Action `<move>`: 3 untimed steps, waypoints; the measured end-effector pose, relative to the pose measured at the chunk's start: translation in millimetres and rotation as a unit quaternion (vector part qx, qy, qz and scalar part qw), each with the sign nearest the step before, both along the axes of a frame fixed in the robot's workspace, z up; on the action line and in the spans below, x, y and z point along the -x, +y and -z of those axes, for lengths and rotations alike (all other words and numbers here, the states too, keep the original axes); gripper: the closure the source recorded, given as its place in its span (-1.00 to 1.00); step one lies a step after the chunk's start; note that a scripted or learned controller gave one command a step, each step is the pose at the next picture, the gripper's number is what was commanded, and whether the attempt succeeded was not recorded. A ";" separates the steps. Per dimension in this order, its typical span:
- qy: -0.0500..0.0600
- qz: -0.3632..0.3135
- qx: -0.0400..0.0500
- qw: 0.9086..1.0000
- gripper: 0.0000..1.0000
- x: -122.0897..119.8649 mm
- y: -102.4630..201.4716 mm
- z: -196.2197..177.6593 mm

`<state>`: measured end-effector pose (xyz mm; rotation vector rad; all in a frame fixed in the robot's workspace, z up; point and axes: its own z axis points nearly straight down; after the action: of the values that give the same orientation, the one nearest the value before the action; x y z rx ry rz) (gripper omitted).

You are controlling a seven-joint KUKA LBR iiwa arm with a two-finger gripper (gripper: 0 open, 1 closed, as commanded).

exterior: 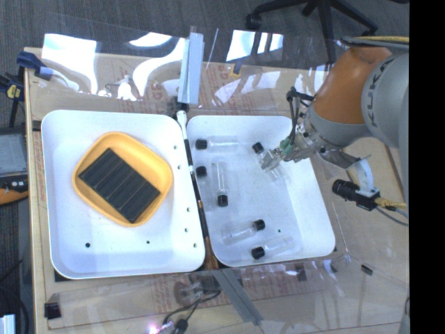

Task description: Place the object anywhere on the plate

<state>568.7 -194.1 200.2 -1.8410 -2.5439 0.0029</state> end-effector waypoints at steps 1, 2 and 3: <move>-0.002 -0.118 0.000 0.993 1.00 -6.8 41.8 -15.8; -0.002 -0.170 0.000 0.985 1.00 -29.5 89.5 -15.0; 0.000 -0.201 -0.001 0.980 1.00 -19.2 151.2 8.7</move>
<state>587.9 -43.0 191.5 -1.2928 -2.8606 0.0023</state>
